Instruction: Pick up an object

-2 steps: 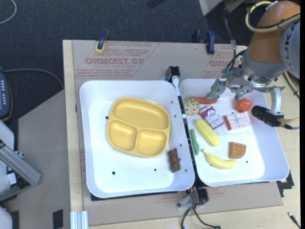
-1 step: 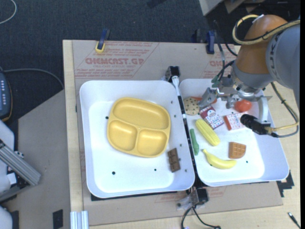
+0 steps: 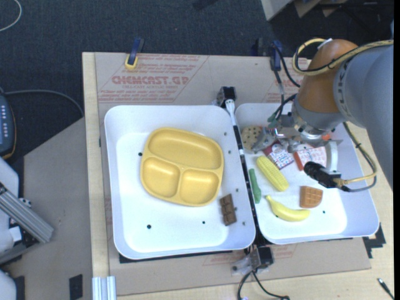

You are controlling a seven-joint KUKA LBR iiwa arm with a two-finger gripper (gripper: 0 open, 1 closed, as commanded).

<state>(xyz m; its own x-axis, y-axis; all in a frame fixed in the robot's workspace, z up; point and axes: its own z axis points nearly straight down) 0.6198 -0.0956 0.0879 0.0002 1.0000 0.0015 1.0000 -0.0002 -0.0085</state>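
Two shallow white plastic bins sit side by side on the bench, and we take them by size. We see the left white bin (image 3: pixel 125 186) carrying a big yellow three-compartment plastic plate (image 3: pixel 181 165), lying flat near its middle. Beside the plate's lower right corner, just apart from it, rests a small brown chocolate-bar piece (image 3: pixel 227 209), close to the bin's right wall.

Over to the right white bin (image 3: pixel 356 214), where the grey arm with its orange band (image 3: pixel 328 67) leans in from the right and hangs over the bin's upper half. We find the gripper (image 3: pixel 282 137) low among the clutter there, above a red-and-white printed packet (image 3: pixel 282 159); how far its fingers stand apart we cannot tell, and we see nothing held between them.

Now the smaller pieces. A yellow toy corn cob (image 3: pixel 272 173) lies slantwise in the middle of the bin, just below the packet. A yellow toy banana (image 3: pixel 287 210) curves along the lower part, with a small brown waffle-textured piece (image 3: pixel 310 197) just above its right end. A slim green bean-like stick (image 3: pixel 254 185) runs along the left wall. A round speckled cookie (image 3: pixel 251 136) sits at the upper left, just beside the gripper.
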